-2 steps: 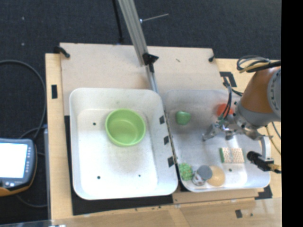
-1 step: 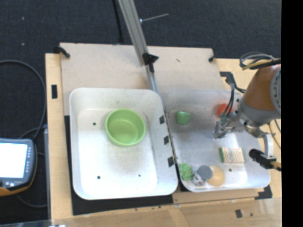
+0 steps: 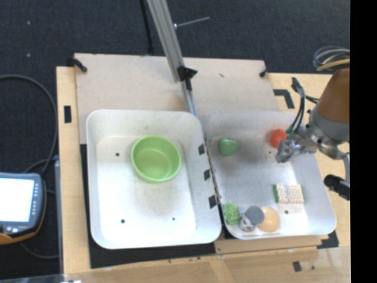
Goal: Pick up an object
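**Gripper low over the right bin, nothing visibly held**

Gripper (image 3: pixel 287 151) sits over the right bin (image 3: pixel 318 175), near its far right side, hanging below the grey wrist and the orange band of the arm (image 3: pixel 337 102). From my seat I cannot tell how it is set or whether it has anything; it shows as a small grey cluster, too blurred to read.

Just beside it, on its upper left, I see an orange-red ball (image 3: pixel 277 138), close enough that it may be touching the tool, though I cannot be sure. Further left in the same bin lies a small green lump (image 3: pixel 228 146), well apart from the tool.

Along the near edge of the right bin I count a patterned block (image 3: pixel 288 193) with a green end, a pale yellow round object (image 3: pixel 270 220), a grey disc (image 3: pixel 254 216) touching it on its left, and a green knobbly object (image 3: pixel 231 213) in the near left corner.

In the left bin (image 3: pixel 106 217) a light green bowl (image 3: pixel 155 158) stands upright, roughly central, alone.

A slanted metal pole (image 3: pixel 168 37) crosses the bench behind the bins.
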